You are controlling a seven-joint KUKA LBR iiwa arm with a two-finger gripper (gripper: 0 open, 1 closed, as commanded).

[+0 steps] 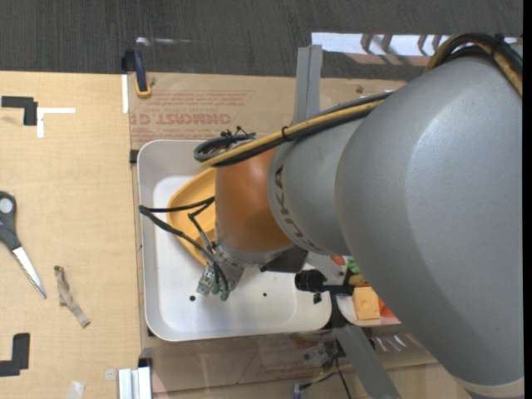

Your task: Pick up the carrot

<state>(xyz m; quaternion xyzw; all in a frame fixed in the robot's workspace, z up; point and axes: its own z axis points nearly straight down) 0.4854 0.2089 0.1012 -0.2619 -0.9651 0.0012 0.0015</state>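
The grey arm (pixel 416 165) takes up most of the right of the scene and reaches down into the left bin (pixel 154 306). Its gripper (pixel 213 284) hangs low over the bin's white floor, towards the near side. From this slant it cannot be told whether the gripper is open or closed, and nothing shows in its grasp.

A curved yellow item (pixel 189 196) lies in the far part of that bin, partly under the wrist. The carrot (pixel 366 302) is probably the small orange piece with a touch of green beside it. It shows under the arm at the near edge of the right bin (pixel 342 309), well apart from the gripper. By that reading the pick is not yet made: the approach, the grasp and the lift all remain.

The bins sit on a sheet of brown cardboard (pixel 208 106) on a pale wooden bench (pixel 66 189), with dark carpet (pixel 208 15) beyond the far edge. On the bench's left lie scissors (pixel 18 252) and, nearer, a small scrap (pixel 73 299).
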